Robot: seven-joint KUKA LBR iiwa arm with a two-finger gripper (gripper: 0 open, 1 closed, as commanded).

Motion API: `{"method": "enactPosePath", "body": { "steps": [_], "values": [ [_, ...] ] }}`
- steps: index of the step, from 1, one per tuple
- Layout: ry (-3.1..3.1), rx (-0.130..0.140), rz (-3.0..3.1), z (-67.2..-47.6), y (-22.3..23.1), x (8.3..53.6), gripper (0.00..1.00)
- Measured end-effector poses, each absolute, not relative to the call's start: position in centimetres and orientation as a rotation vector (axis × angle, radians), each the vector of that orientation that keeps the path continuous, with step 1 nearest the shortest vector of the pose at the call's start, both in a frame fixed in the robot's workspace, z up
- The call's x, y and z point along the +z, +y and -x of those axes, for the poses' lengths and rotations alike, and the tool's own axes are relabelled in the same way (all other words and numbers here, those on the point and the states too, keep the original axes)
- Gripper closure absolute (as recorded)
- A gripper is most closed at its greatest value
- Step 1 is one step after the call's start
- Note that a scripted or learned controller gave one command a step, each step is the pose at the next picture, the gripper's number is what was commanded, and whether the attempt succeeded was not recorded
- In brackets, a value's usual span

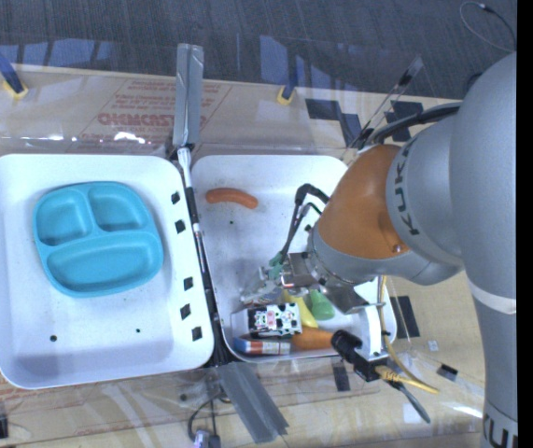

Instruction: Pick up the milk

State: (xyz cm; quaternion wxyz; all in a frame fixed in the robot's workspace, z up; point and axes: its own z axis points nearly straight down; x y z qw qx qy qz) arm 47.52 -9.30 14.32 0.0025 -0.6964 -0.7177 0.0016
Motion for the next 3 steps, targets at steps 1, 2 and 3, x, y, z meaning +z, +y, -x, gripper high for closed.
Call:
{"method": "enactPosePath", "body": {
  "steps": [1, 2, 3],
  "values": [
    [-2.398, 0.001, 2.029, -47.7, -9.7, 15.8, 0.00],
    [-2.249, 0.001, 2.192, -47.7, -13.2, 22.5, 0.00],
    [-2.329, 0.003, 2.105, -47.7, -6.3, 19.1, 0.00]
  ]
}}
